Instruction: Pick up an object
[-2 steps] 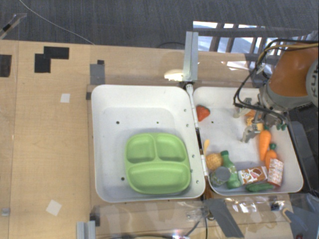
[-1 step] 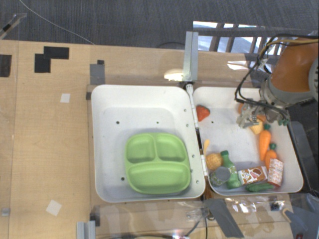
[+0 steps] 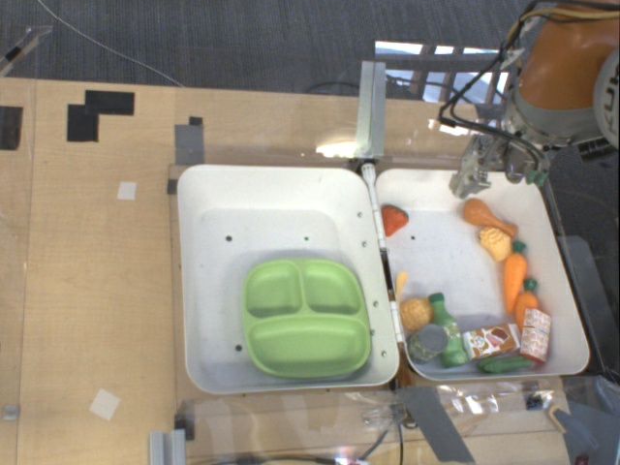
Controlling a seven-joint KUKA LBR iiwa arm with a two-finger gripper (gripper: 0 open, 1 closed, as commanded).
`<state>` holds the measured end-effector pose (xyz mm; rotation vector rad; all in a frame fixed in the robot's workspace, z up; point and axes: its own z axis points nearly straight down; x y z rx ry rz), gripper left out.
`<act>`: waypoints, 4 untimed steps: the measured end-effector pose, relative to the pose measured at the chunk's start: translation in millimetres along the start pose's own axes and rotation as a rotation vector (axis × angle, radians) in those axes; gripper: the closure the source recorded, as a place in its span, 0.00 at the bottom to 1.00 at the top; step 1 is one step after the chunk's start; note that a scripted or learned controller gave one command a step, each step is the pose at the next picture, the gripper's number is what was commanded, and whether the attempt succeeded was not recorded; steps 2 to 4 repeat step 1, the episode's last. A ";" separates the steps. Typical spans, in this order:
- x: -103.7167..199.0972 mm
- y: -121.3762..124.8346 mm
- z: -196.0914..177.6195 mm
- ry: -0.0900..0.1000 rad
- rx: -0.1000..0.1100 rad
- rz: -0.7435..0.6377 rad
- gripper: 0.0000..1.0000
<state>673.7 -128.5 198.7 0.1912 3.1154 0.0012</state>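
Note:
My gripper (image 3: 500, 172) hangs above the far right corner of the right bin (image 3: 441, 250), with its fingers apart and nothing between them. Just below it lies a brown drumstick (image 3: 487, 215), and a yellow piece (image 3: 497, 246) sits beside that. Along the bin's right wall lie a carrot (image 3: 513, 279) and a red-and-white packet (image 3: 536, 334). Near the divider rests a red piece (image 3: 394, 220). At the bin's front are a tan ball (image 3: 416, 312), a green bottle (image 3: 446, 327), a grey can (image 3: 428, 341), a small carton (image 3: 492, 340) and a green pod (image 3: 504, 363).
The left bin (image 3: 223, 221) holds a green divided plate (image 3: 306, 316) at its front. A metal post (image 3: 372, 114) stands behind the divider between the bins. The middle of the right bin is bare white floor.

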 end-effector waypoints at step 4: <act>7.9 -3.0 -85.9 -0.002 0.002 -0.039 1.00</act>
